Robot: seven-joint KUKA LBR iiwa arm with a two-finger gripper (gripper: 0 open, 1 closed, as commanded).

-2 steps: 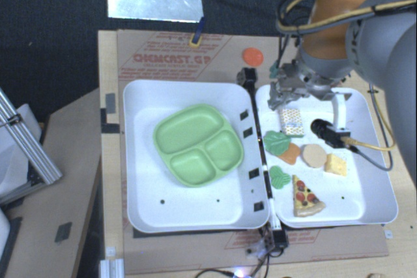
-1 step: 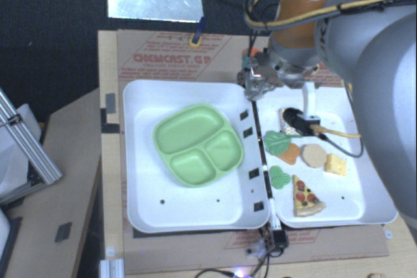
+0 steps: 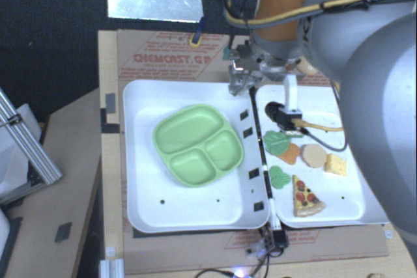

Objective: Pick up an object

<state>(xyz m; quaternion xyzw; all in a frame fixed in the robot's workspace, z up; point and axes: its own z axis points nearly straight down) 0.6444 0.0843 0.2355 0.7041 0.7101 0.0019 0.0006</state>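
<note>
My gripper [image 3: 242, 80] hangs over the far end of the divider between the two bins, with nothing visibly held. The right bin [image 3: 352, 205] holds toy food: a green leaf [image 3: 276, 139], an orange piece [image 3: 290, 155], a tan round piece [image 3: 313, 155], a yellow cheese wedge [image 3: 336, 165], a small green piece [image 3: 280, 176] and a pizza slice [image 3: 306, 197]. All of it lies nearer the front than the gripper. A green divided plate [image 3: 197, 144] lies in the left bin [image 3: 140, 205].
A black part with a yellow cable [image 3: 281, 116] hangs from the arm over the right bin's far side. The big grey arm [image 3: 371, 42] covers the right bin's far right. Black clips line the divider [image 3: 260, 159]. A cardboard sheet [image 3: 169, 55] lies under the bins.
</note>
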